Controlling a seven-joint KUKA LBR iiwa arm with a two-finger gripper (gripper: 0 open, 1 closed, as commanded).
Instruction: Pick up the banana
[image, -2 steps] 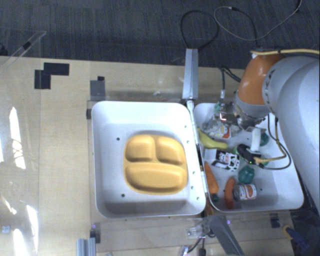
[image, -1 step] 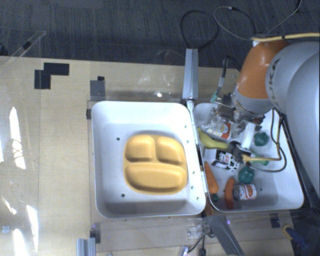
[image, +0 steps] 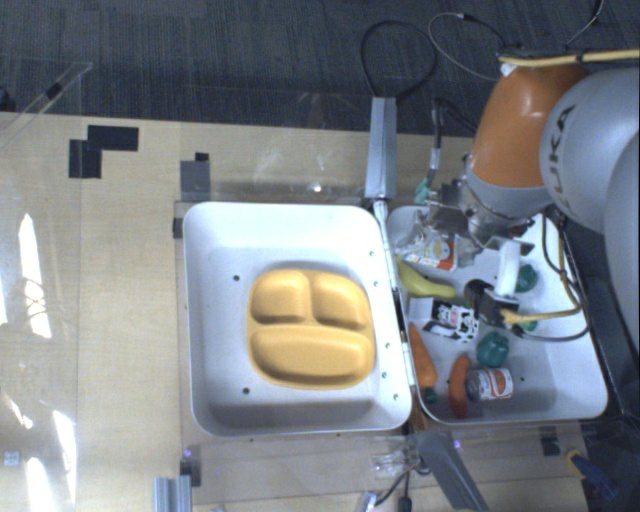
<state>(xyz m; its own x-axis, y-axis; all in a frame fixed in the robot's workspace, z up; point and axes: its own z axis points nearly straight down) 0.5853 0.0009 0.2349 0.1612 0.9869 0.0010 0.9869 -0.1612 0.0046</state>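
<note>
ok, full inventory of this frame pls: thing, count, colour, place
left bin: 1, white, centre of the bench
tray: 1, yellow, three compartments, in the left bin
right bin: 1, white, beside the left bin, partly under the arm
banana: 1, yellow, right bin near its left wall
carrots: 2, orange, lower left of the right bin
can: 1, red and white label, front of the right bin
teal object: 1, just above the can
black and white item: 1, below the banana
black markers: 2, bench top left
arm: 1, grey with orange band, over the right bin; jaws hidden among the clutter
</note>
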